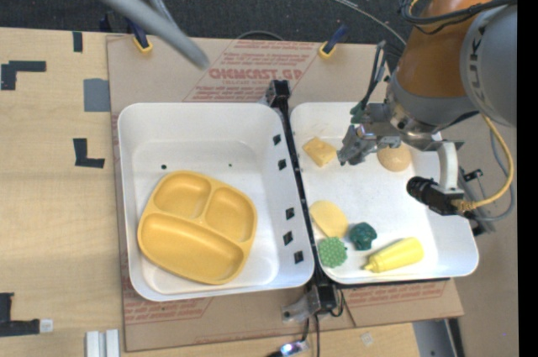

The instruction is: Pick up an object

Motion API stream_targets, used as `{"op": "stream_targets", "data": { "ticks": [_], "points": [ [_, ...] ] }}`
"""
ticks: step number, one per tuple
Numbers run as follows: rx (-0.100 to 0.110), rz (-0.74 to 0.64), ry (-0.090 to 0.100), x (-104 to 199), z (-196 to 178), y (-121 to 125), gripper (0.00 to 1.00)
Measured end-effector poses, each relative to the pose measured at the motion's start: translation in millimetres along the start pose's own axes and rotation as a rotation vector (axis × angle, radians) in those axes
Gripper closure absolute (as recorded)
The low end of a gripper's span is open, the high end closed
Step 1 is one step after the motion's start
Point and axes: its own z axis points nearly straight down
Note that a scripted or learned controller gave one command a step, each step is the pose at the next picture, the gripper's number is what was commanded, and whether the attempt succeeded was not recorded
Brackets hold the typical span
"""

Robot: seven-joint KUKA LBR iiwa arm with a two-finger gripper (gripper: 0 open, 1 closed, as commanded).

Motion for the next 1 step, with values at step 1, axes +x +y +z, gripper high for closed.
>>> {"op": "stream_targets", "data": {
  "ticks": [1],
  "points": [
    [0.001, 0.000, 0.000, 52.3, -3.0, 13.5, 1.00]
  ]
}}
